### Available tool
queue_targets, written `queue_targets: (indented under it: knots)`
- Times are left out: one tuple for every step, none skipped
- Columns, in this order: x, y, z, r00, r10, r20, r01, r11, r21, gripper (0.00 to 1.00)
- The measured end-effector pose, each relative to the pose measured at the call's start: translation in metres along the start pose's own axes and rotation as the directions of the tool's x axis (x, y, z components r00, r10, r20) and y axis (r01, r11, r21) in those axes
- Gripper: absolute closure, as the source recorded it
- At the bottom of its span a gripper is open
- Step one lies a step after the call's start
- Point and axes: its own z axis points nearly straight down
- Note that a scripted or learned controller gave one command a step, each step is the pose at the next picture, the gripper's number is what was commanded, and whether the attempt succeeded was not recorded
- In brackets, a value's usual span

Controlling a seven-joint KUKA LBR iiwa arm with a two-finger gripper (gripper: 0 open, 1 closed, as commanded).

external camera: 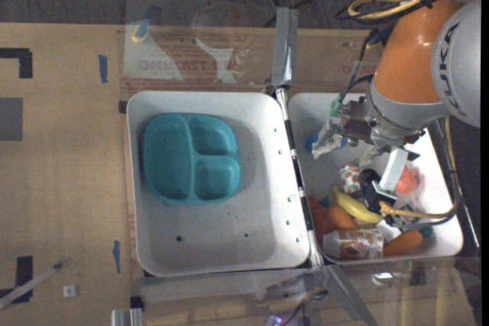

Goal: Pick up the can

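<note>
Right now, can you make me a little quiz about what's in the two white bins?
1. True or false: the teal divided plate lies in the left bin.
2. Which bin is the robot arm over? A) the left bin B) the right bin C) neither bin
3. Fill in the gap: the yellow fruit near the small can is a ____.

Key: 1 true. 2 B. 3 banana.
</note>
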Motion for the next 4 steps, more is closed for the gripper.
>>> queue_targets:
  knots:
    - [-0.061, -0.009, 0.05, 0.985, -0.175, -0.002, 0.175, 0.985, 0.002, 0.0]
    - [-0.115, 0.032, 0.056, 0.987, -0.163, 0.001, 0.163, 0.987, -0.003, 0.0]
    - [-0.184, 0.071, -0.022, 0.985, -0.174, 0.001, 0.174, 0.985, -0.004, 0.0]
    - [-0.154, 0.056, 0.089, 0.969, -0.246, -0.001, 0.246, 0.969, -0.001, 0.0]
